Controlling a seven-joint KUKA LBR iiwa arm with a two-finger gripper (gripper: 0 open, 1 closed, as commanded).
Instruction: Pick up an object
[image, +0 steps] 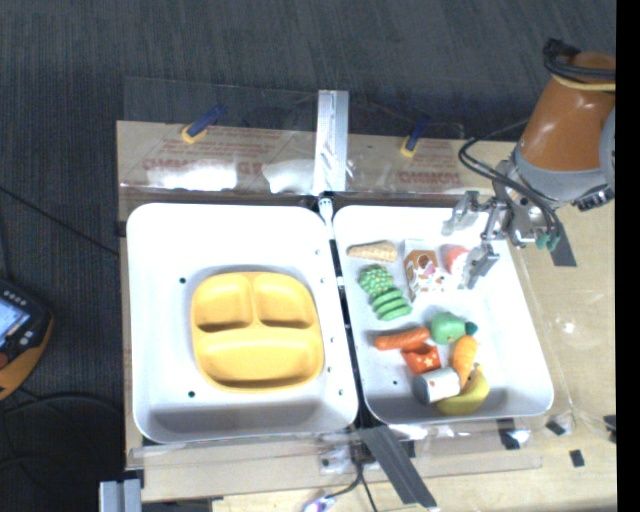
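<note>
The two-finger tool (474, 243) hangs over the back right corner of the right-hand shallow white bin (535, 372), its fingers spread apart with nothing between them. Just beside and below it lie a small red-and-white plastic toy piece (455, 258) and a white speckled toy food slab (422, 270). Either looks like the nearest candidate, though the task names no particular object.

The rest of the bin holds a tan bread-like wedge (372, 250), a green ridged toy vegetable (384, 291), an orange toy carrot (402, 340), a green-topped piece (448, 326), a small white-and-red can (436, 386) and a yellow toy banana (467, 397), several of them touching.

These appear to be hollow plastic play food: light, stiff, fairly slick (rounded ones may squirt out of a pinch). A grip across the narrow width, near the middle, should suit. The crowded front cluster risks nudging neighbours.

The left bin (160, 240) carries a yellow compartment tray (258, 329).
</note>
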